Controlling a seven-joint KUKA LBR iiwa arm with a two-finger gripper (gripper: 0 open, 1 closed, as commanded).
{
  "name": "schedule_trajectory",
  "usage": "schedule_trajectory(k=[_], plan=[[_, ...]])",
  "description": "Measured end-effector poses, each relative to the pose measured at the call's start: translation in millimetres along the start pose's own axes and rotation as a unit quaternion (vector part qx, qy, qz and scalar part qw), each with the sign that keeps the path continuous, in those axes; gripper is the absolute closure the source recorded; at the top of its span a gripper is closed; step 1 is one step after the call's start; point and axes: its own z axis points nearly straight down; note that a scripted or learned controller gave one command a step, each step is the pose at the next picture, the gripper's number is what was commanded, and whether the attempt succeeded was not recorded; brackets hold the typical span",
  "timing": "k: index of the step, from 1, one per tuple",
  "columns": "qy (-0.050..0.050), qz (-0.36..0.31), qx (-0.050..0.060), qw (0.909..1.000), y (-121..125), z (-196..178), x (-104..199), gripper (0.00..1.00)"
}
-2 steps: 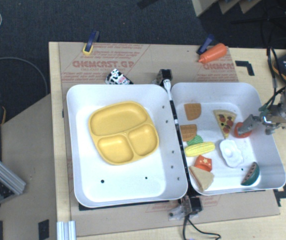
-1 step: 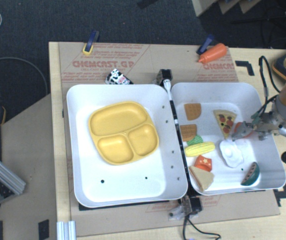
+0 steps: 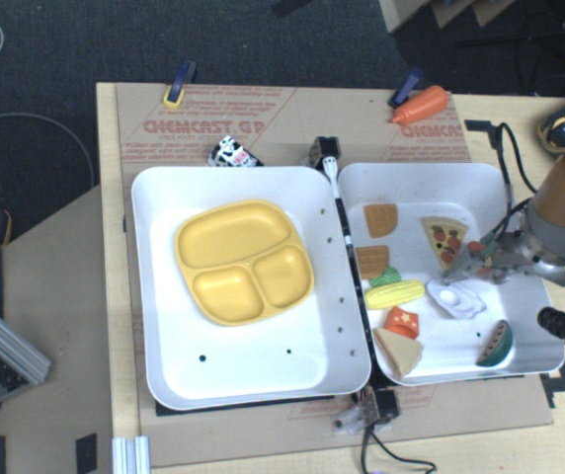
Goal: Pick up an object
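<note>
Bright, even light from overhead floods both white bins (image 3: 154,294), nearly washing out the bare plastic around the yellow divided plate (image 3: 244,262), which carries a soft sheen. Shadows are short and faint, tucked tight under the toy food. The dark carpet (image 3: 45,57) falls dim, and the whole frame is slightly soft and grainy.

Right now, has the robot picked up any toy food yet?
Not yet, by the look of it. The gripper is down in the right bin, close to the pizza slice, with nothing seen between its fingers. Grabbing and lifting a toy remain. The corn and watermelon slice lie untouched.
</note>
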Motion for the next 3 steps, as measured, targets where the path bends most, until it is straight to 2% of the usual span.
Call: schedule_trajectory(k=[1, 2, 3], plan=[[-0.003, 0.0, -0.002, 1.0, 0.4, -12.1, -2.1, 1.0], [-0.007, 0.002, -0.004, 1.0, 1.3, -55.0, -1.4, 1.0], [-0.007, 0.001, -0.005, 1.0, 3.0, -118.9, 2.2, 1.0]])
